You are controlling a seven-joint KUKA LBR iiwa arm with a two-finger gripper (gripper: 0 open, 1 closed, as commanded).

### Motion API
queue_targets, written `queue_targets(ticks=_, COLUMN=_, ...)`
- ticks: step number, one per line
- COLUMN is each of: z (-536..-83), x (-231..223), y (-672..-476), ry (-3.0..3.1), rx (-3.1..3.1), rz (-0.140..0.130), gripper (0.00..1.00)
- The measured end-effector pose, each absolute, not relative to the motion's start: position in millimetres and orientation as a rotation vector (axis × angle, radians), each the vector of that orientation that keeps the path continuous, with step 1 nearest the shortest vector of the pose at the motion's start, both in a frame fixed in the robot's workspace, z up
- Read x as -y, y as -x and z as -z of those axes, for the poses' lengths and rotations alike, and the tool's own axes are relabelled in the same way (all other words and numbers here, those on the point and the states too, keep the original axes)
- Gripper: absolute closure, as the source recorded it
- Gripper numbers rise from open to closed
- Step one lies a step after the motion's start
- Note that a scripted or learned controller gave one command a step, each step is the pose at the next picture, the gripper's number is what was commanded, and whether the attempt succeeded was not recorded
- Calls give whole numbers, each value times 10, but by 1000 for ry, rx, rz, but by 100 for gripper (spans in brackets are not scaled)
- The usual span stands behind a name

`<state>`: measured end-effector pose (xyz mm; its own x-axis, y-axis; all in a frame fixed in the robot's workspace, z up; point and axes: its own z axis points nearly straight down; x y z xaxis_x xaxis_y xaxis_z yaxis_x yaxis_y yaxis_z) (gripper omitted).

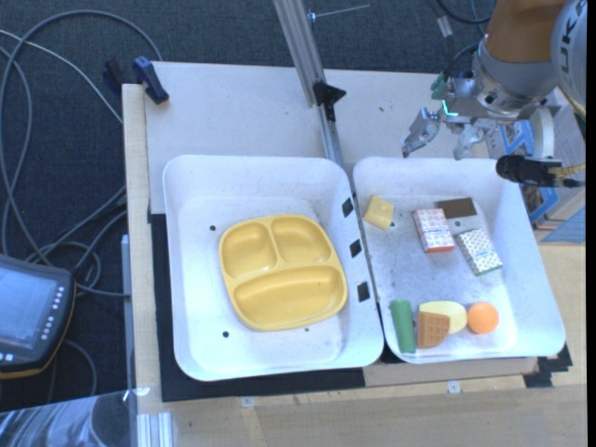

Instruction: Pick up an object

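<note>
**Choosing a grip in the right bin**

Tray (279, 273), yellow with 3 wells, sits in the left bin (186, 194). Right bin (521, 250) holds a yellow cube (379, 212), 2 patterned boxes, a green cylinder and an orange ball (482, 318). The cube looks light and stiff; squeeze its flat sides. End effector (447, 136) hovers above the bin's far rim, fingers apart, holding nothing.

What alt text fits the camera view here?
The grey-and-orange arm's claw hovers above the far edge of the right bin, which holds small toy foods and blocks. The left bin holds a yellow divided plate.
</note>
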<state>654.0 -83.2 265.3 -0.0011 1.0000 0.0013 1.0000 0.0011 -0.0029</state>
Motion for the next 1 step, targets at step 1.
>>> queue_targets(ticks=1, z=-2020, x=816, y=-6550, ry=2217, rx=2217, rz=-8, gripper=0)
